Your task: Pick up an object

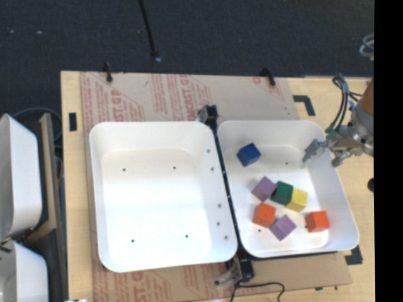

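Blocks lie loose in the right bin (pixel 327 168), none yet lifted: a blue block (pixel 249 154) sits apart toward the far side, while a purple block (pixel 264 188), green block (pixel 283 191) and yellow block (pixel 297 199) huddle touching one another mid-bin, with an orange block (pixel 264 215), a second purple block (pixel 283 227) and a red-orange block (pixel 317 221) nearer the front wall. From the fixed camera above, the hand (pixel 322 150) hangs over the bin's far right corner, fingers spread apart with nothing between them, well clear of every block. I'd guess it is poised there before a descent. The blue block looks the easiest target, having bare floor all round it; the clustered ones leave little gap for fingers. The left bin (pixel 157 200) beside it offers open room on the tabletop (pixel 75 168).
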Tool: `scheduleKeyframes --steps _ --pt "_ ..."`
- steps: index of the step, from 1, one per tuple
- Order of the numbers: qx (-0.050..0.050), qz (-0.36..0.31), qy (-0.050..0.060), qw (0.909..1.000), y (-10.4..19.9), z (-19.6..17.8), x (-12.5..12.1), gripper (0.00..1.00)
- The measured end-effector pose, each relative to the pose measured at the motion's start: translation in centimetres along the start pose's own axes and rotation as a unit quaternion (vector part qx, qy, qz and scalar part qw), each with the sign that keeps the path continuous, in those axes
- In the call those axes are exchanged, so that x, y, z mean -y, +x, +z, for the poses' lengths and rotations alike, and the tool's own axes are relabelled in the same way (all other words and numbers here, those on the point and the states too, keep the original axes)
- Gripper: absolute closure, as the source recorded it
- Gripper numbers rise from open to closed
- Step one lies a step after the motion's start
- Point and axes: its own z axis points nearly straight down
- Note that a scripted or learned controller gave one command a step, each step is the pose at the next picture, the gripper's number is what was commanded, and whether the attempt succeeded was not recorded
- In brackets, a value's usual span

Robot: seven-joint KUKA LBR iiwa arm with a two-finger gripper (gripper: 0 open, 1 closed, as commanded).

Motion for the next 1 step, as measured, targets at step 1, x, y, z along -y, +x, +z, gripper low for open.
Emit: scheduleKeyframes --steps 1 --pt "-0.001 -0.002 0.002 1.0 5.99 4.96 -1.72 0.0"
